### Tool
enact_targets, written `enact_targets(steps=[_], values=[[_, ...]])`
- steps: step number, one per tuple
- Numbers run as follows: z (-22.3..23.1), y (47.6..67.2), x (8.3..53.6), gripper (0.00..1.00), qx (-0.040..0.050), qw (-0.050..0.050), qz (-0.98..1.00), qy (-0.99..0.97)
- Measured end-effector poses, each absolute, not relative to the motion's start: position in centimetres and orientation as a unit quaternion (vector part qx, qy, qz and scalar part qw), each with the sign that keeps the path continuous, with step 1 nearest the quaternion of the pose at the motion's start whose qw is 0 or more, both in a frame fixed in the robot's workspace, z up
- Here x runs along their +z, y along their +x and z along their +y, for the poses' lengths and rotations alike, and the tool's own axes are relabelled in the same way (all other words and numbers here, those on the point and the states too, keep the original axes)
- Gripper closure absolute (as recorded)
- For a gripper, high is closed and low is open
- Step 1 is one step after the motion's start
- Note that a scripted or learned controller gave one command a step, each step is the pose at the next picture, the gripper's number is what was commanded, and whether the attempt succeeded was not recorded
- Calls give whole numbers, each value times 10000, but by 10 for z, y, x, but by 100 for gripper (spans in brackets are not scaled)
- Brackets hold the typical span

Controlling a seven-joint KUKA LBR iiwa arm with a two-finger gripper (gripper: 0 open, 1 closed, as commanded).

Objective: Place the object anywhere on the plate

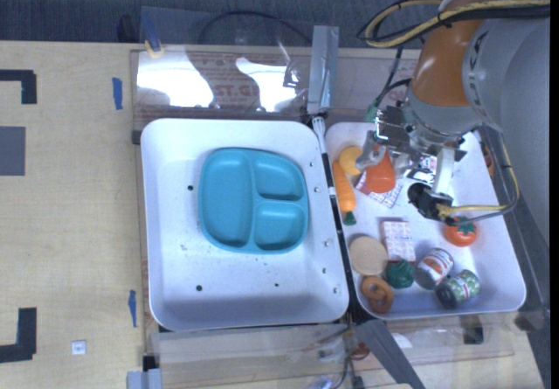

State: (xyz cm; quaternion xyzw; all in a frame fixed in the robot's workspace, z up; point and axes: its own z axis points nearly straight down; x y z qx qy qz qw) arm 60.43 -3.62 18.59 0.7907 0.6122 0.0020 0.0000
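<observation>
Plate (253,199): bare, left bin. Gripper (384,170): low in right bin over an orange piece (380,177); jaw state I cannot tell. Transfer outstanding, I judge.

My way to the blue plate (253,200) in the left bin (166,274) lay open at frame centre; toys crowded the right bin (498,247) below my arm (454,64).

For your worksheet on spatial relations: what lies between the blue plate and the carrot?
In the camera view, between the blue plate and carrot: bare white bin floor and the two bins' adjoining rims.
</observation>
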Motion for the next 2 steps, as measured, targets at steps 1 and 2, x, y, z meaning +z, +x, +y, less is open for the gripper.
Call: enact_targets(steps=[1, 2], values=[[78, 619, 189, 100, 12, -9, 6293, 7772], [73, 619, 189, 0, 0, 2, 6266, 7794]])
